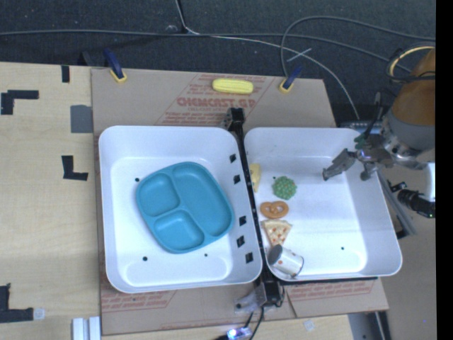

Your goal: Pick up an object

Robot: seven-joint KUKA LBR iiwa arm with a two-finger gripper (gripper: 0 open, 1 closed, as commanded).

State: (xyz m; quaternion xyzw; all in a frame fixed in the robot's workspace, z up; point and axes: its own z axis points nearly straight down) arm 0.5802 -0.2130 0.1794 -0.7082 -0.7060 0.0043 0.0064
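The right bin (354,211) holds several small items along its left side: a pale yellow piece (255,175), a green broccoli-like piece (284,187), a brown pretzel (274,208), a pizza slice (277,230) and a small white cup on its side (286,261). My gripper (350,165) hangs over the bin's upper right part, well to the right of these items. Its two fingers (335,168) are spread apart with nothing between them.
The left bin (120,190) holds a blue divided plate (184,205). A yellow corn cob (232,86) lies on the cardboard behind the bins, between two clamps. Cables run across the dark floor at the back.
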